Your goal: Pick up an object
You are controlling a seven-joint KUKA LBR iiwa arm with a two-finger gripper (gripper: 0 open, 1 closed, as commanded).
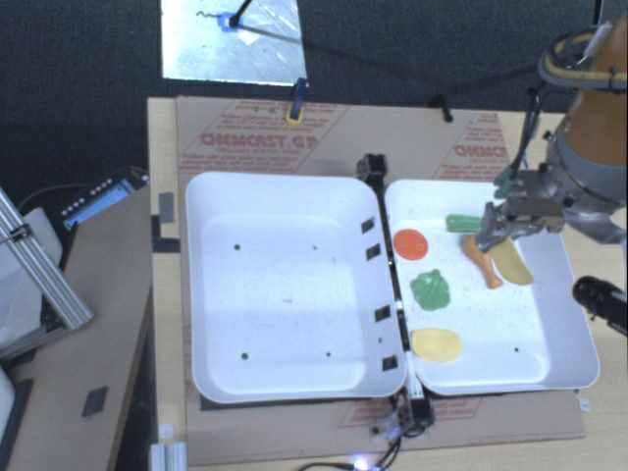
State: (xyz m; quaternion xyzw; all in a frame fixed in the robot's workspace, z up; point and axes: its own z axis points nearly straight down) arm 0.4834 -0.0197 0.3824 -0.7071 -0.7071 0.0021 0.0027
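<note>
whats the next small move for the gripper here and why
Probably a short straight descent. The gripper hangs in the right bin, just above the upper end of the orange carrot-shaped piece, with the green piece and the yellow piece close on either side. Nothing shows between its tips, so no pick is made yet.

A brown cardboard sheet (324,130) with red lettering covers the surface (108,292) beneath both bins. A yellow clip (294,116) sits at its far edge. Beyond it, a shiny silver square (231,27) lies on dark carpet (78,77), with a small blue piece (232,22) on it. At the left stands a metal rail (39,273), near a black device (96,200) with blue trim.
</note>
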